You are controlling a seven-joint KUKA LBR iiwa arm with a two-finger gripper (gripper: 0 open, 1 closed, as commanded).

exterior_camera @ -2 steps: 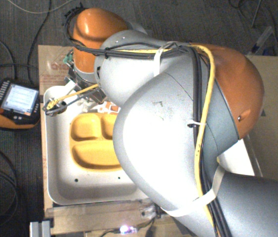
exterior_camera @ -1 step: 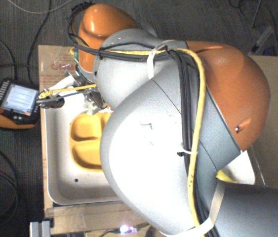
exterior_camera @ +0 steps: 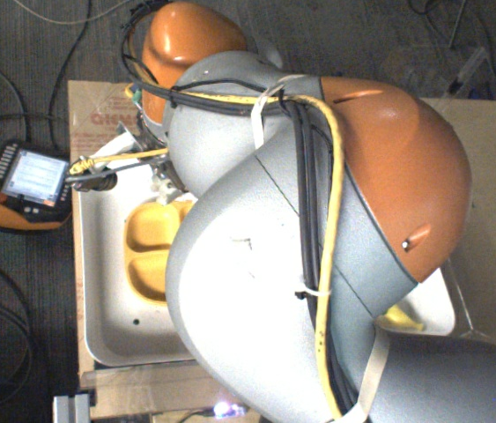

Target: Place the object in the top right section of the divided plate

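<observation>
Yellow divided plastic plate (exterior_camera: 151, 258) is the target, and most of it lies beneath the grey and orange robot arm (exterior_camera: 265, 263), by far the largest thing in view, which reaches across both bins and covers the section the task names. That cover is the first hazard: from this angle nothing shows whether the wrist is over the top right compartment or over a neighbour, so a release could land in the wrong section or on a dividing ridge and roll off. The plate sits in the shallow white bin on the view's left (exterior_camera: 102, 324), toward its far end, with two compartments showing at its outer side; it looks light, so a low descent could nudge or tip it. The white bin on the view's right (exterior_camera: 437, 302) shows one corner, where a small yellow thing (exterior_camera: 402, 318) peeks out from under the arm. I cannot tell whether that is the object to be placed; if it is, the arm may be over the plate with nothing to deliver. The gripper (exterior_camera: 161, 181) is near the plate's far edge, tucked beneath the wrist, and whether it is wide, narrow or carrying anything cannot be told.
</observation>
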